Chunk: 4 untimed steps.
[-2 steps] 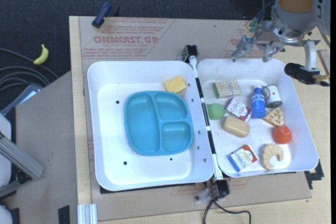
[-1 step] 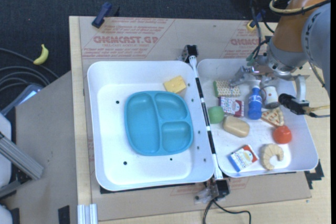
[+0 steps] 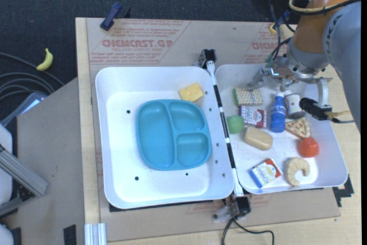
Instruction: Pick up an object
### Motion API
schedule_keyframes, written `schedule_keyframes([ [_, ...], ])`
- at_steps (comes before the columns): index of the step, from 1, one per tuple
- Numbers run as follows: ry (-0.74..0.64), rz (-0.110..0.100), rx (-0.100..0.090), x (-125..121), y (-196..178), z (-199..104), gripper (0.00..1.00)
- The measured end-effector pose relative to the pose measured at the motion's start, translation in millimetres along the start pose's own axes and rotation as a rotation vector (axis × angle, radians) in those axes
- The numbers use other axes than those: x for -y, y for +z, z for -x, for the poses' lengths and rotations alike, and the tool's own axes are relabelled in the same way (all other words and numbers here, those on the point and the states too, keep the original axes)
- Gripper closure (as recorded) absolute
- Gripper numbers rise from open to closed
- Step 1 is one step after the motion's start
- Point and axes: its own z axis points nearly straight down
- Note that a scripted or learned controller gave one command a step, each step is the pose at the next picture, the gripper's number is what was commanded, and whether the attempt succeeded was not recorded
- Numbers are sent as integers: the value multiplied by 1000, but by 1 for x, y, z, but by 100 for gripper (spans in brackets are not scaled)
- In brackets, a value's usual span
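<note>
My gripper (image 3: 276, 77) hangs over the far edge of the right bin (image 3: 335, 166), its fingers spread and nothing between them. Just below it lie a green-checked packet (image 3: 248, 96) and a blue bottle (image 3: 278, 115). The same bin holds a red-and-white packet (image 3: 252, 116), a green cup (image 3: 234, 123), a tan bun (image 3: 257, 138), a pizza slice (image 3: 298, 127), a red tomato (image 3: 308, 148), a croissant (image 3: 298, 170) and a small carton (image 3: 265, 172).
The left bin (image 3: 114, 175) holds a blue divided plate (image 3: 172, 135) and a yellow block (image 3: 191, 92) at its far right. A blue clip (image 3: 110, 16) sits at the bench's far left corner. A toy banana (image 3: 45, 59) and cables lie on the floor to the left.
</note>
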Motion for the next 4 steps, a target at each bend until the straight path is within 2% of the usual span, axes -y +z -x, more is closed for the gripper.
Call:
schedule_keyframes([
  [4, 1, 0, 1, 0, 0, -26, 0],
])
